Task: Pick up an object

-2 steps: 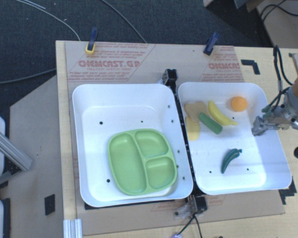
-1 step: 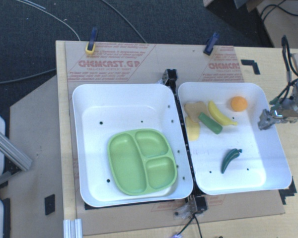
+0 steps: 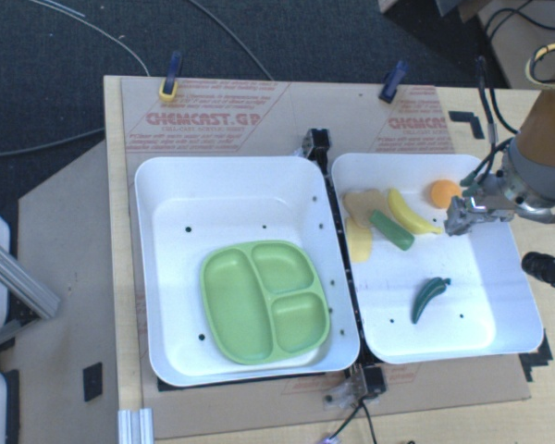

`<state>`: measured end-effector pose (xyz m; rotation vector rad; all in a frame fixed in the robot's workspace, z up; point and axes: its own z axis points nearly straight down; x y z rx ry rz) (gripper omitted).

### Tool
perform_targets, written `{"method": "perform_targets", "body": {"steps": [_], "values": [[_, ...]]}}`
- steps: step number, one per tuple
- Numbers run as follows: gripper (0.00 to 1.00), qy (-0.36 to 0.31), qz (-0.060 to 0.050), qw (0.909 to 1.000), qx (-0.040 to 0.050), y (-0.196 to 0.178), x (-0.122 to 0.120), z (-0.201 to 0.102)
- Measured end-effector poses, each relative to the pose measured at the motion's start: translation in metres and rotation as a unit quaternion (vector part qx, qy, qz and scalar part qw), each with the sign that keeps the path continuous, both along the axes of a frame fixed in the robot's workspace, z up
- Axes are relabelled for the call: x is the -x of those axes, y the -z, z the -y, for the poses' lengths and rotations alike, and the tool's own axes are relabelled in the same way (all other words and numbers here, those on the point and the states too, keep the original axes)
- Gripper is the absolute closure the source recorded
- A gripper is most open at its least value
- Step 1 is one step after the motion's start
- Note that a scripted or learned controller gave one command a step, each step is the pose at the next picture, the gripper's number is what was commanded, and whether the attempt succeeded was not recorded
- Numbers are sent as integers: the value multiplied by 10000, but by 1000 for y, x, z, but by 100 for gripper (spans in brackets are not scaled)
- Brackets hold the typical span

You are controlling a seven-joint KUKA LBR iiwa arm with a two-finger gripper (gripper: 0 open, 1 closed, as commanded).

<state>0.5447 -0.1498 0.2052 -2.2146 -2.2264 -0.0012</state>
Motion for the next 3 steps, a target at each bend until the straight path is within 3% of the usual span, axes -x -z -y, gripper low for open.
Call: {"method": "perform_targets", "body": {"steps": [3], "values": [[100, 21, 13, 10000, 7, -3, -44, -140]]}}
